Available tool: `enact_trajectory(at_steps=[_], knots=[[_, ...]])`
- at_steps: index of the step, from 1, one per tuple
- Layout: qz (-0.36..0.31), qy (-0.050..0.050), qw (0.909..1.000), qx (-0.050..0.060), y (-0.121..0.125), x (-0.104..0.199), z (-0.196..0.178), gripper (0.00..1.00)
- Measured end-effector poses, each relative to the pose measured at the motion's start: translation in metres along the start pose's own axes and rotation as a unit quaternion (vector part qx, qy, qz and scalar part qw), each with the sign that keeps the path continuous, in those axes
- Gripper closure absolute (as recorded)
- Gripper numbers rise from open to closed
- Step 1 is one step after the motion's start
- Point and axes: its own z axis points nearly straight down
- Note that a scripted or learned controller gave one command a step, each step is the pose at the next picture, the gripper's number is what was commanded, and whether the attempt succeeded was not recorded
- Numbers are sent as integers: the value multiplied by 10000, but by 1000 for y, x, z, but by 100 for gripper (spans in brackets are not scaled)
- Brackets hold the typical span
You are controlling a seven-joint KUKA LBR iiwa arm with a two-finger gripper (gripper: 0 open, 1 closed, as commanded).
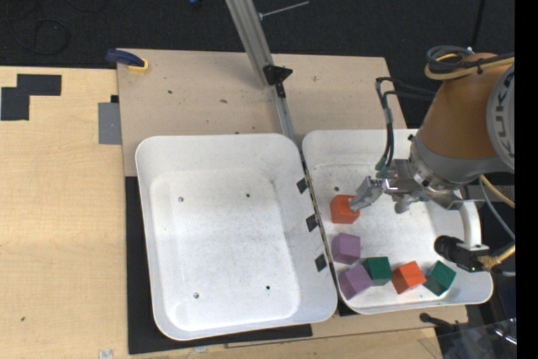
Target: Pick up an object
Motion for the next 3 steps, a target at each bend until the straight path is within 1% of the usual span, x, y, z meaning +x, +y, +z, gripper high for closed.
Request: enact_trajectory(at_steps=[1,2,3], knots=[[-1,0,10000,1,8,-2,57,0],[57,-3,10000,-16,8,-5,44,100],[0,-7,10000,-52,4,-1,-1,100]])
